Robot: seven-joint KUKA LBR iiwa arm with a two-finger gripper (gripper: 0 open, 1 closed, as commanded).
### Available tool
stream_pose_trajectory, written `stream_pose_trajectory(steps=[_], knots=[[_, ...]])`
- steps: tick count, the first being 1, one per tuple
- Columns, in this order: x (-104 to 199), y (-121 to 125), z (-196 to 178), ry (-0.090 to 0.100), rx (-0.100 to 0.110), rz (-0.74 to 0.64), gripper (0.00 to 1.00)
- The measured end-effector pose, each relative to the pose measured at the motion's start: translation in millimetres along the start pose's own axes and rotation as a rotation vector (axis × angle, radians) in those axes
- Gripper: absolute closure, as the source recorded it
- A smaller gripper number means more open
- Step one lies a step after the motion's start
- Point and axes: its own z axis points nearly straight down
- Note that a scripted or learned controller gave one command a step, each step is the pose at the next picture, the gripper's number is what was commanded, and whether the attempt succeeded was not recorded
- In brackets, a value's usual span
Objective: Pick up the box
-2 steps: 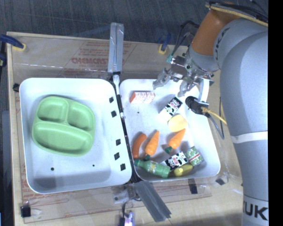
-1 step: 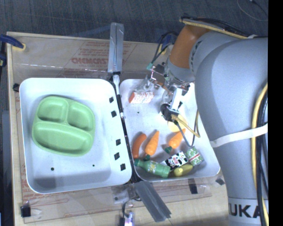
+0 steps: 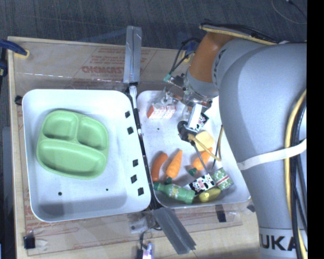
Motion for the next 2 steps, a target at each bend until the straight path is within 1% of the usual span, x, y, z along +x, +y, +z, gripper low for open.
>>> stream_pose_trajectory(steps=[1,2], knots=[[0.3,11.0,0.7,0.006,0.013,0.036,0.00],[-21.8,12.3,0.4,0.013,0.007,0.004,0.00]])
